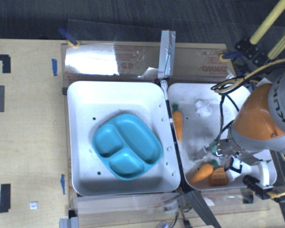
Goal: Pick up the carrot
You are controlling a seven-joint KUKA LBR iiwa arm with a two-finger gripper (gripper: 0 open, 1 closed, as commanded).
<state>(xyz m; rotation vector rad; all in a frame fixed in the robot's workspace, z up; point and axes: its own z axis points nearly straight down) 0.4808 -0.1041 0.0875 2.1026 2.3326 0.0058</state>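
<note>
- Highest over the bench, the grey arm (270, 141) with its orange band (257, 118) reaches in from the right and hangs over the right bin (192, 91), black cables looping above it.
- At its lower end the gripper (220, 152) sits low over the near half of that bin, a tangle of metal and wire seen from above. Whether it is set wide or narrow I cannot tell, and nothing can be seen held in it.
- Just below the gripper, by the bin's near wall, lie two things side by side: an orange tapered piece (202, 173), tilted, and a squat brownish-orange block (219, 176), touching it or very nearly.
- The carrot (177, 123) lies apart from the gripper, to its left — stretched along the bin's left wall, green top pointing to the far side, orange body toward the near side.
- A small crumpled white lump (203, 108) rests on the bin floor in the far half, between the carrot and the arm.
- Across the dividing wall, the left bin (80, 141) holds a blue divided plate (127, 145) — three sections, set at a slant.
- Behind both bins stands a clear sheet (133, 60) with a taped seam.
</note>
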